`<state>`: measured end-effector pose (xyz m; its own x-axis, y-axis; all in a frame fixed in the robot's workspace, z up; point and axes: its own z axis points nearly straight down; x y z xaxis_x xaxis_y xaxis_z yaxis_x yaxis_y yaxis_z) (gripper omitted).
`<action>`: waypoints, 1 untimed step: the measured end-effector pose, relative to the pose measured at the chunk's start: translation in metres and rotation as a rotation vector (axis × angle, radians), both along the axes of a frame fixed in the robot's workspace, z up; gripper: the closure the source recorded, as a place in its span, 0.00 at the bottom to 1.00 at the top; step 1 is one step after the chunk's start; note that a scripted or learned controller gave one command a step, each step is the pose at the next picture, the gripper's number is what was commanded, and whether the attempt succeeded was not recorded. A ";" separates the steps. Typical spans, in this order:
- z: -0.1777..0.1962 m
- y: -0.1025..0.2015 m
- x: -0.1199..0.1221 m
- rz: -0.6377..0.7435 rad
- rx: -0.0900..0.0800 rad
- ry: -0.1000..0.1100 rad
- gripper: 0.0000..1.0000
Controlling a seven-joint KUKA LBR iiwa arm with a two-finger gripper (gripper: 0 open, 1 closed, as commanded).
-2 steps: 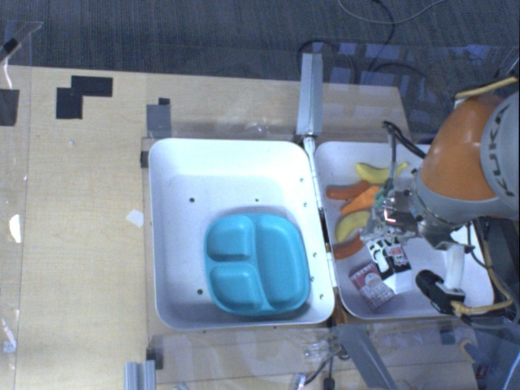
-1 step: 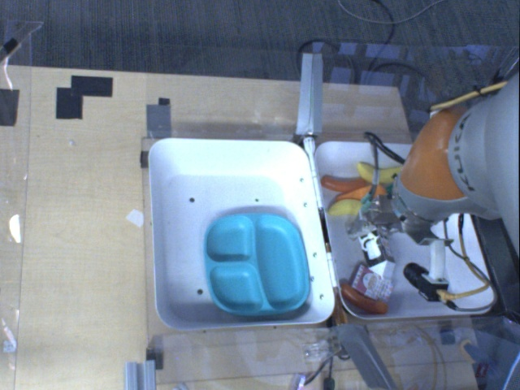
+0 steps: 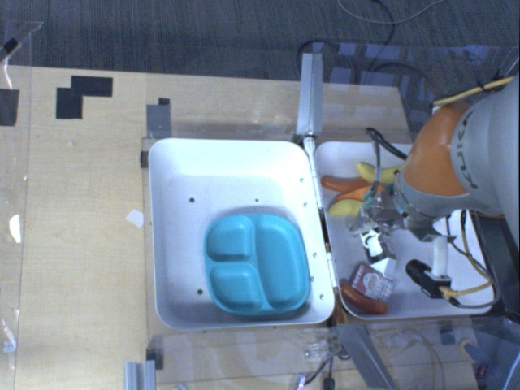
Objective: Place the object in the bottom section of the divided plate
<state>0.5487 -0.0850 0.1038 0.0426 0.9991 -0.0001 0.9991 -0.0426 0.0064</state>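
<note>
Even, soft overhead light; the blue plate (image 3: 257,262) casts a faint shadow in its bin (image 3: 191,177). Slightly grainy, with glare patches at the left edge.

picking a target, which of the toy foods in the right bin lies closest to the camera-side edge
The red sausage-like piece, lying along the right bin's near rim, below the small dark red packet. The yellow banana and the orange piece lie at the far end.

no readable text anywhere. the small red packet (image 3: 372,283) in the right bin (image 3: 471,305) carries a white label patch, but its print is too blurred to make out.
</note>
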 end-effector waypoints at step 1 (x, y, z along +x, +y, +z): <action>-0.012 -0.016 0.000 0.141 -0.001 -0.010 1.00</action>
<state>0.5492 -0.1009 0.0921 -0.0978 0.9952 -0.0016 0.9951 0.0978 0.0166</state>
